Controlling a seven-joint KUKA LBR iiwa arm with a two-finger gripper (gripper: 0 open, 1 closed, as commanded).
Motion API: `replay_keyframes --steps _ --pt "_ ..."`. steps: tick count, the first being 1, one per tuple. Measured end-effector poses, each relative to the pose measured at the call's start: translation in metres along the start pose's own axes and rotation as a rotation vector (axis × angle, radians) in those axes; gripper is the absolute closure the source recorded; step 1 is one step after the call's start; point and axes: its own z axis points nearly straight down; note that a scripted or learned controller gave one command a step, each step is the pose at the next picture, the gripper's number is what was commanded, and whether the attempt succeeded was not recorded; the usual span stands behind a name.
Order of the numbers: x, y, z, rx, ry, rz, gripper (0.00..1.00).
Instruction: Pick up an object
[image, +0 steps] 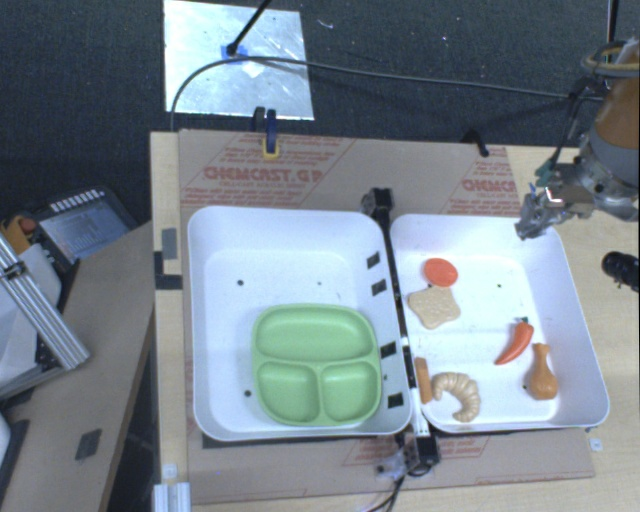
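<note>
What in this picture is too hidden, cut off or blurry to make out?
- Gripper, camera view: small and blurred, so open or shut is unclear.
- Arm: cut off by the right edge.
- Orange stick beside the croissant: partly hidden by the bin divider; its identity is unclear.

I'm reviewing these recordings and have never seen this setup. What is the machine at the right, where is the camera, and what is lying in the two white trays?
One camera looks down at a slant. The robot arm reaches in from the right; its tool hangs above the right bin's far corner, holding nothing visible. That bin holds toy food: a red tomato slice, bread slice, red chili, croissant, a brown pear-like piece and a small orange piece. The left bin holds a green divided plate.
</note>
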Motion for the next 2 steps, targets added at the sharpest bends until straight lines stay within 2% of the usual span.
replay_keyframes --steps 2 --pt "0.101 0.0 0.003 0.005 0.002 -0.004 1.0"
